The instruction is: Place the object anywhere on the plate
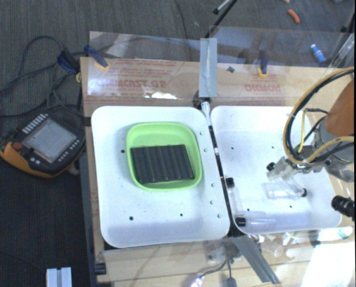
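We look down on a pale wooden worktop that carries two shallow white bins side by side, with a clear taped sheet standing along its far edge. Around it lies dark grey carpet, where a teach pendant with an orange rim rests to the left among black cables. The left bin holds a lime green square plate, and on that plate lies a dark grey ribbed rectangular object, resting flat on the plate's nearer half and reaching close to its near rim. The right bin sits just beside the left one, the two touching along a dark seam. The arm comes in from the right, its orange band at the view's edge, with yellow and black cables looping over the right bin. The pincer hangs low over the right bin's nearer right part, well apart from the plate; its parts look pale and translucent against the white, and we cannot tell how far it is spread.
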`<state>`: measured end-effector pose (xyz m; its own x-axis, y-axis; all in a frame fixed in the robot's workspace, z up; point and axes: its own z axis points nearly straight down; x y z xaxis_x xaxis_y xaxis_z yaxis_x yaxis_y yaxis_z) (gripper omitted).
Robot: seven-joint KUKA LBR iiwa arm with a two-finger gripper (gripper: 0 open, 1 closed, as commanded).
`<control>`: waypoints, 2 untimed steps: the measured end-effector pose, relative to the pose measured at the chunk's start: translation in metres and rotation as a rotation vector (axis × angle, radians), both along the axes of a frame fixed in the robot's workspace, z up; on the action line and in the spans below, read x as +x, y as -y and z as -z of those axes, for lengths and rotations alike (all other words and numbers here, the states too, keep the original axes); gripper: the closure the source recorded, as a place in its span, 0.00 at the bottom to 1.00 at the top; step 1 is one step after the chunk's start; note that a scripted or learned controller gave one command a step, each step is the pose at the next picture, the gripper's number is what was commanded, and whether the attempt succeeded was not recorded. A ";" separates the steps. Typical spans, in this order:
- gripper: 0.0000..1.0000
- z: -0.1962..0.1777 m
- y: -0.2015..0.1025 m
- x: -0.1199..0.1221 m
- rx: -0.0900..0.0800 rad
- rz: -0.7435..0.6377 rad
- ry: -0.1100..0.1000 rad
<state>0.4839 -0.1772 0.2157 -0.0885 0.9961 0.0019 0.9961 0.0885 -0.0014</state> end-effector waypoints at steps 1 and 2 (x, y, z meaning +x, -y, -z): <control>0.00 0.000 0.000 0.000 0.000 0.000 0.000; 0.00 0.102 -0.036 0.009 -0.009 -0.021 0.033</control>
<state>0.4930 -0.1408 0.1134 -0.1098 0.9939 -0.0108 0.9934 0.1101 0.0309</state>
